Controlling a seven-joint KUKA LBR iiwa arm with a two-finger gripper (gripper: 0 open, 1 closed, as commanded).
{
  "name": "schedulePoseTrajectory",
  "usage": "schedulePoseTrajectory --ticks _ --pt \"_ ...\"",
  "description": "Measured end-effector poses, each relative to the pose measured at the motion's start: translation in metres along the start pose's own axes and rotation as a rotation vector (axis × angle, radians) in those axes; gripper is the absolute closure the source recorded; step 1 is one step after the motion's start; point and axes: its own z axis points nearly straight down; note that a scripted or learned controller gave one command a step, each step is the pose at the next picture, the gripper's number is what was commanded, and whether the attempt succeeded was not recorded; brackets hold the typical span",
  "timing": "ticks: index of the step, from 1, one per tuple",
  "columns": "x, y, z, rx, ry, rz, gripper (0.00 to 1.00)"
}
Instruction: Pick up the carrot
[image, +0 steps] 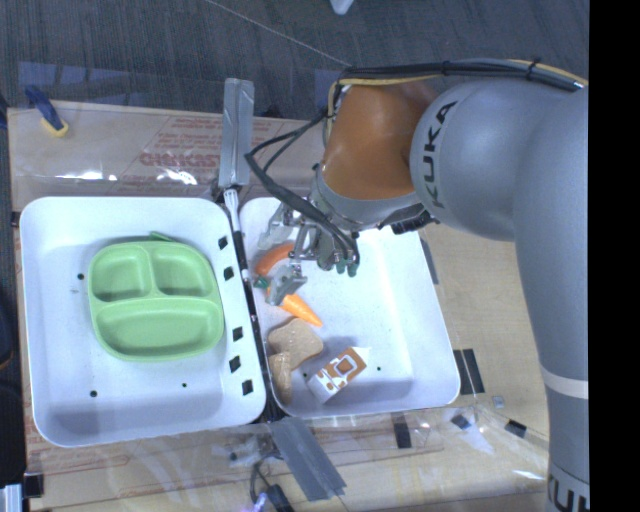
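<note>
1. Looming over everything else, the grey KUKA arm with its orange band (375, 140) reaches in from the right, and its gripper (318, 252) hangs over the upper left part of the right-hand shallow white bin (420, 330).
2. Whether the gripper is spread or pressed together cannot be told; nothing is plainly seen between its parts.
3. Just below and slightly left of the gripper lies the tapered orange carrot (301, 309) on the bin floor.
4. Beside the gripper's left side sits a second orange piece (272, 261).
5. Further below, a pale tan bread-like lump (291, 350) touches a small white carton with orange print (337, 372).
6. Well to the left, the other white bin (50, 330) holds a light green divided plastic plate (155, 300).
</note>
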Motion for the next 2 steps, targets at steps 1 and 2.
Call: schedulePoseTrajectory --ticks 1,2 --pt "-0.002 -0.001 -0.013 0.002 -0.006 -0.003 1.00" --pt "-0.017 0.019 -0.128 0.001 -0.011 0.390 1.00"
